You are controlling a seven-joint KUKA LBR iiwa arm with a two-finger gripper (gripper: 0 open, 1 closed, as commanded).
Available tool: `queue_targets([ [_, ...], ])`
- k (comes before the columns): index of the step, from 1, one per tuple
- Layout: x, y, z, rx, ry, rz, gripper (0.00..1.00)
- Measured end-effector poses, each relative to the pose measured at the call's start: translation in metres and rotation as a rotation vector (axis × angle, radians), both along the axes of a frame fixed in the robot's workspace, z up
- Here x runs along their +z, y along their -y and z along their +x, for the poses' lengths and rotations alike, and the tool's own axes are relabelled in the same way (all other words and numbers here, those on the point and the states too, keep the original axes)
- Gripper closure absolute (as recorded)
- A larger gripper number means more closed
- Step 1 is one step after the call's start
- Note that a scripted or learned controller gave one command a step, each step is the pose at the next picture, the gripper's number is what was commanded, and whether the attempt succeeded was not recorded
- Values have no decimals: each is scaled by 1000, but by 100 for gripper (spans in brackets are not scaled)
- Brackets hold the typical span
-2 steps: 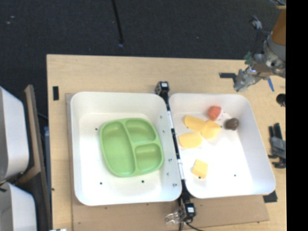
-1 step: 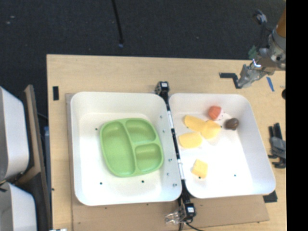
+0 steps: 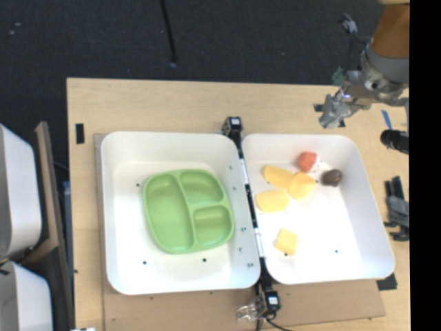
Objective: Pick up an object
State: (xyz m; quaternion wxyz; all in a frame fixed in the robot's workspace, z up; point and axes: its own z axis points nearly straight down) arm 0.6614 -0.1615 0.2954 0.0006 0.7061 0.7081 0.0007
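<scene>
Candidate items, right-hand bin (image 3: 358,205): a cluster of three yellow pieces (image 3: 286,186) near the far middle, touching or overlapping one another; an orange-red piece (image 3: 307,161) just beyond them; a dark brown round piece (image 3: 332,177) beside it, near the yellow cluster; one yellow block (image 3: 286,242) lying apart, toward the near side.

Left-hand bin (image 3: 124,254): a green divided tray (image 3: 187,209), flat, nothing in its compartments.

Gripper (image 3: 333,112): above the bench (image 3: 138,102) past the right bin's far rim, clear of all items, nothing between its tips. Whether the jaws are spread or closed cannot be told at this size.

Risk, as judged: the cluster is crowded, so a descent there may nudge neighbours or pinch two at once; the round piece would likely roll away. The lone block looks the safer pick.
</scene>
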Motion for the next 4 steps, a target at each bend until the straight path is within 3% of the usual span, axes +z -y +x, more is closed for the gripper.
queue_targets([
  [2, -39, -102, -1, 1, -2, 0, 100],
  [4, -37, -195, -15, 0, -1, 1, 100],
])
